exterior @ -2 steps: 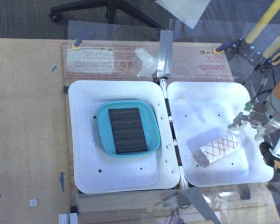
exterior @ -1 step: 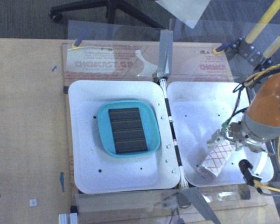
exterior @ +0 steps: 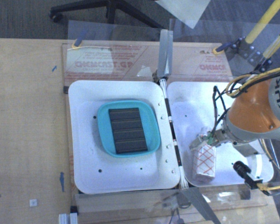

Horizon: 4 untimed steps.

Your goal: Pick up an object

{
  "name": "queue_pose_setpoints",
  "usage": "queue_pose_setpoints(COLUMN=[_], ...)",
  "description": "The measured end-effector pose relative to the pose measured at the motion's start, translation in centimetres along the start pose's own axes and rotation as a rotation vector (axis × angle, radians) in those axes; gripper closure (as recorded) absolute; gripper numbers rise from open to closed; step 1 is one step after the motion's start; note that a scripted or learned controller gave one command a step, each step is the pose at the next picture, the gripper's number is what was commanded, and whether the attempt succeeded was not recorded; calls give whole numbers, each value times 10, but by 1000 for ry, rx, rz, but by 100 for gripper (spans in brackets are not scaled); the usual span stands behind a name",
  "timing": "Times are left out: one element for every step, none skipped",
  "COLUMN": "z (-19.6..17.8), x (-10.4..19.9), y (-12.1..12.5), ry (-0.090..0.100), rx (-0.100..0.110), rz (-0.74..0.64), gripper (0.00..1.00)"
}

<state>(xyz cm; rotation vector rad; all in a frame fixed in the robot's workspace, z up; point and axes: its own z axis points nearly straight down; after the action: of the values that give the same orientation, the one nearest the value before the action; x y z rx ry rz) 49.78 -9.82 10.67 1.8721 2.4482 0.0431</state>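
Left bin (exterior: 84, 171) at my 9 o'clock holds a teal plate (exterior: 104, 125) dead centre, with a dark ribbed block (exterior: 127, 130) lying flat on it; both are well apart from me, across the seam between the bins. I'm over the right bin (exterior: 186, 101), my arm (exterior: 249, 111) coming in from 3 o'clock and covering that side of it. My gripper (exterior: 206, 140) sits right at the 12 o'clock end of the box (exterior: 205, 164); touching or just above, I can't say; released or clenched, I cannot tell from here either. The box lies toward 6 o'clock in the right bin, near the front wall; it's small and white with a red crisscross pattern, long side running 12 to 6, its top end tucked under my gripper.
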Motion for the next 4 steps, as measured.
queue_pose_setpoints(z=[3,-136,4,-7], x=[-3,17,-1,-3], y=[0,20,6,8], ry=[4,26,27,24], rx=[-1,59,57,52], rz=[15,114,65,69], gripper=[0,0,0,100])
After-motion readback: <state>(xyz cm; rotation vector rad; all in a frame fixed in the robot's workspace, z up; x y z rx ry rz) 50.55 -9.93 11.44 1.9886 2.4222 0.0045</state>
